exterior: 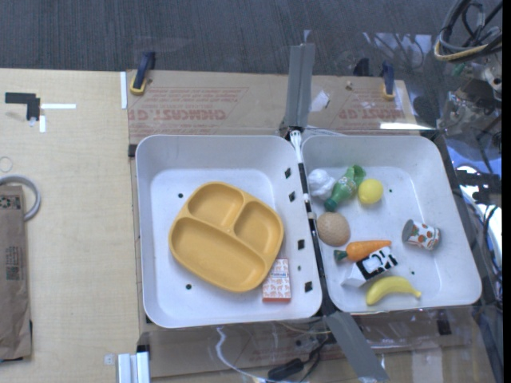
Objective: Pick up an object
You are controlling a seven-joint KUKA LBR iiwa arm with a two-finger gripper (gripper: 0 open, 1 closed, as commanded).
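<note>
The right bin (pixel 444 183) holds several small items. A crumpled white piece (pixel 322 183), a green toy vegetable (pixel 346 185) and a yellow ball-like fruit (pixel 370 191) lie near its far left. A brown round item (pixel 334 229) sits by the bin's left wall. Toward the front lie an orange carrot (pixel 368 249), a black-and-white carton (pixel 372 265) and a yellow banana (pixel 391 290). A small white and orange carton (pixel 421 234) lies on its side at the right. The left bin (pixel 160 174) holds a yellow divided plate (pixel 227 235) and a small red and white box (pixel 277 282).
Cables and arm hardware (pixel 471 46) crowd the upper right corner. Cardboard (pixel 207 102) with blue clamps (pixel 144 70) lies behind the bins. A wooden bench top (pixel 64 214) stretches left, with a brown paper bag (pixel 12 270) at its edge.
</note>
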